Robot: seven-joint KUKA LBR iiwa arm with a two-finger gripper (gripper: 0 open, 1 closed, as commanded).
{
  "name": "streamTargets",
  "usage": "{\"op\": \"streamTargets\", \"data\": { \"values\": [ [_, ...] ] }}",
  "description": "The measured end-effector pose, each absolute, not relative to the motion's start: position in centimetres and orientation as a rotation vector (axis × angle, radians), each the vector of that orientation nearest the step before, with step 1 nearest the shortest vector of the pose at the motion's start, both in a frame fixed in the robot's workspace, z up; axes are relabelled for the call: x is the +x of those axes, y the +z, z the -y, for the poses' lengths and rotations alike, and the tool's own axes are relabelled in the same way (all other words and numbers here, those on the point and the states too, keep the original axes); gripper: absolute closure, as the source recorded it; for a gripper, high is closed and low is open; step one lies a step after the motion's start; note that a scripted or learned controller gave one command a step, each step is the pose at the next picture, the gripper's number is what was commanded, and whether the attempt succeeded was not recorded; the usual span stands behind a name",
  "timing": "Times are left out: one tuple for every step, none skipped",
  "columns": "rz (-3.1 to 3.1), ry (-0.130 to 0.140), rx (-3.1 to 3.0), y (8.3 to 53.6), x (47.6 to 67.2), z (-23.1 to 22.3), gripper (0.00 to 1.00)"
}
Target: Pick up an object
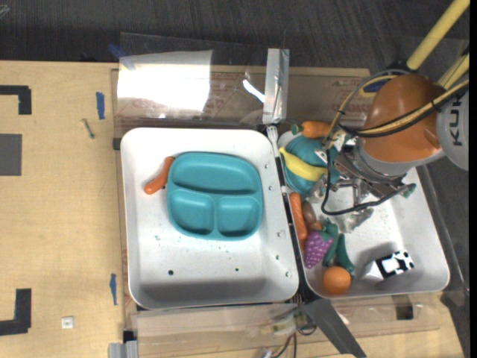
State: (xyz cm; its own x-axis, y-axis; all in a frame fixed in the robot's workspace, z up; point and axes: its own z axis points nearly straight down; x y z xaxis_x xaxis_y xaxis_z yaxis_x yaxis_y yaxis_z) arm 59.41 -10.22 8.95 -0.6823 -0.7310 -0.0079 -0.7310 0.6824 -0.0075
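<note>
Objects for the pick are all piled along the 9 o'clock wall of the right bin (428,222), so which one the program targets is not clear. Largest to smallest: arm (399,121) with orange band covers the bin's 12 o'clock half, gripper (350,200) hanging under it near bin centre; its open-or-closed state I cannot tell, too much cable and metal clutter there, and nothing visibly grasped. Left bin (141,259) holds a teal divided tray (215,194) with an orange carrot-like piece (156,179) at its 9 o'clock, touching the rim. Right bin pile: teal round toy (304,149) with a yellow banana (299,167) lying across it at 11 o'clock, long orange carrot (297,213) along the wall, purple grapes (317,247) at 7 o'clock, an orange ball (336,279) below them, black-and-white block (393,264) alone at 5 o'clock. Risks, judged: items touch and overlap, so a descent may pinch two or nudge one aside; wall is close, a finger could strike it; round smooth toys likely slip; dangling cable may snag.
</note>
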Motion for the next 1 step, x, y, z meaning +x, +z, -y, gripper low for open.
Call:
{"op": "streamTargets", "data": {
  "values": [
    [-2.866,-0.005,-1.247,10.12,59.62,9.98,1.00]
  ]
}}
